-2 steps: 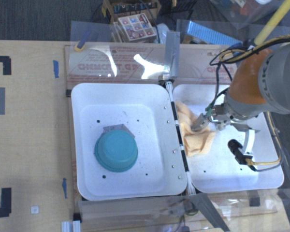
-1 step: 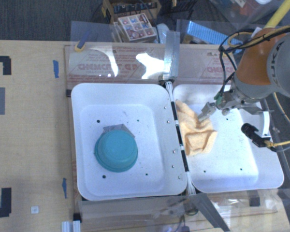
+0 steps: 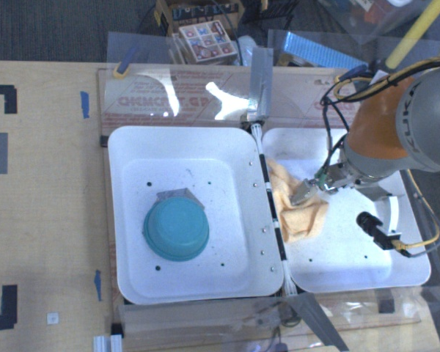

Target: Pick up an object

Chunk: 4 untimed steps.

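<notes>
Pale wood worktop [image 3: 44, 196], seen from above at a slant. Black tape corner marks [image 3: 6, 98] sit along its left edge, and a short blue tape strip [image 3: 84, 103] lies near its far edge. Dark floor with cluttered boxes lies beyond the far edge.

Two shallow white bins stand side by side, rims touching. The left bin [image 3: 125, 147] sits about mid-worktop; the right bin [image 3: 367, 273] sits toward the right edge.

Left bin: one teal bowl [image 3: 177, 228], upside down, toward the near-left part of the bin floor. A flat grey scrap [image 3: 174, 195] lies just behind the bowl, touching its far rim.

Right bin: one crumpled yellow-orange cloth [image 3: 302, 224] against the bin's left wall, beside the divide between the bins. It runs from the wall's middle toward the worktop's near edge.

Arm [image 3: 378, 127], grey with orange band, reaches in from the right over the right bin. Gripper [image 3: 304, 193] points down and left. Its tip is on the upper middle of the cloth.

Fingers: they read as one narrow grey wedge, drawn together, with tips touching the fabric. Cannot tell whether any fold is pinched between them. The cloth rests on the bin floor.
</notes>
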Motion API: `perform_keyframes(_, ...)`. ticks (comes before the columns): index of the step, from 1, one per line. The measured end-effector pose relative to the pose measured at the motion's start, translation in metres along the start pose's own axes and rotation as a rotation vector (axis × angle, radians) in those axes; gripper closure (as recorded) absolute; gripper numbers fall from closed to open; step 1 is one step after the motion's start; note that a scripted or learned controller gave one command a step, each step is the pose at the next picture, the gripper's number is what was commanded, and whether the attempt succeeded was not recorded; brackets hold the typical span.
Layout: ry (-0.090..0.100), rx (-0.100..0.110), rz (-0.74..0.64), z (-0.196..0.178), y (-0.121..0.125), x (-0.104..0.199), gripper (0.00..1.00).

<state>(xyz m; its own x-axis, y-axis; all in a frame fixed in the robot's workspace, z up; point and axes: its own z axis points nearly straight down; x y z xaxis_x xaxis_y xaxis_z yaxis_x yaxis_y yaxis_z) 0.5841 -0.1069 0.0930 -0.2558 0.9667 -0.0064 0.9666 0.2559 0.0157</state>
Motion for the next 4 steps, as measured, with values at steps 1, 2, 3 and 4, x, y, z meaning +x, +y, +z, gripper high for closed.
perform_keyframes(1, -0.001, -0.002, -0.014, -0.001, -0.007, 0.005, 0.0)
perform_keyframes(2, -0.001, -0.003, 0.02, -0.001, -0.017, 0.009, 0.0)
perform_keyframes(3, -0.001, -0.004, 0.098, -0.001, -0.03, 0.013, 0.0)
perform_keyframes(4, 0.001, 0.001, 0.152, 0.0, -0.029, 0.014, 0.0)
